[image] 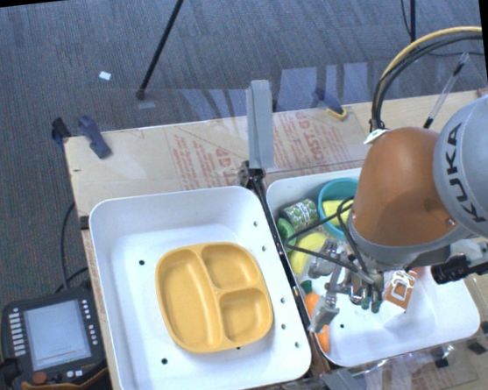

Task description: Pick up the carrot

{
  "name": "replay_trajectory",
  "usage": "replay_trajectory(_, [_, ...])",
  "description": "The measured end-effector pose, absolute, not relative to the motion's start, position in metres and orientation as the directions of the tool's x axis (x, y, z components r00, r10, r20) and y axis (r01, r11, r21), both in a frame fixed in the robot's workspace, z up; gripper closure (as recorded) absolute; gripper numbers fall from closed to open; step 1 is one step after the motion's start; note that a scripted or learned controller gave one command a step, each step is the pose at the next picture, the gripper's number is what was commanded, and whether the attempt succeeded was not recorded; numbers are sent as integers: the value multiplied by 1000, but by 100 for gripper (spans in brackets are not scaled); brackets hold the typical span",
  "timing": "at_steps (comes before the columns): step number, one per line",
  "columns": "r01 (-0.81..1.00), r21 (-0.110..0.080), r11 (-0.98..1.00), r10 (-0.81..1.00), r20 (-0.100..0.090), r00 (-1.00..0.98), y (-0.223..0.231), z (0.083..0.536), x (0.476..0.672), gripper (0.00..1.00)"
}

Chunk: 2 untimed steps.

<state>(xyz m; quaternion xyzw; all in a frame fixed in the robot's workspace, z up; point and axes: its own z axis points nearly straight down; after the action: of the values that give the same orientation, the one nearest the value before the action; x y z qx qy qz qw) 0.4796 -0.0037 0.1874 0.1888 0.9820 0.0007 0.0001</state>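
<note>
The grey two-finger metal gripper (323,317) hangs low over the left edge of the right shallow white plastic bin (454,323), and how far its fingers are parted cannot be told. The orange carrot (322,337) lies just below it near that bin's front left corner. The left white bin (118,249) carries 1 yellow plastic plate with 3 compartments (213,296) at its middle.
</note>
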Motion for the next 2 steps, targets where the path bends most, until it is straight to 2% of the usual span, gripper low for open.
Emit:
replay_trajectory(1, [684, -2, 730, 684, 1, -730, 13, 186, 477, 0])
replay_trajectory(2, [289, -1, 957, 289, 3, -957, 13, 186, 476, 0])
